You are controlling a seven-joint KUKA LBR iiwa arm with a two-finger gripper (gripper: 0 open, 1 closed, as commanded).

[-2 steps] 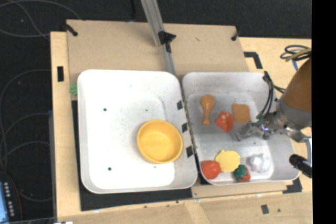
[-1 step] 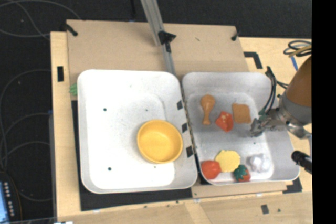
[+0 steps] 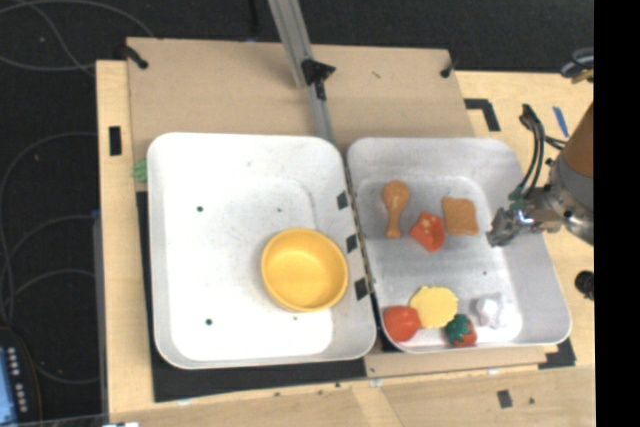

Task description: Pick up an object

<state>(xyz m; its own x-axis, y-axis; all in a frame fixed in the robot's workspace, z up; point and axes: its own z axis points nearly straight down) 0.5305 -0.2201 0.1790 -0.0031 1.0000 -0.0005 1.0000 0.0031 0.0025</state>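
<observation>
while the end effector (image 3: 503,227) hovers, grip unclear, the orange block (image 3: 459,215) lies just left.

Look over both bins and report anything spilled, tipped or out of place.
Nothing stands out. The yellow bowl sits upright in the left bin. The toy foods, including the drumstick and strawberry, all lie inside the right bin. The gripper hovers at its right side.

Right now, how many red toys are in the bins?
3, all in the right bin: a red piece mid-bin beside the brown block, a red tomato at the near edge, and a red-and-green strawberry nearby. None seem hidden.
</observation>
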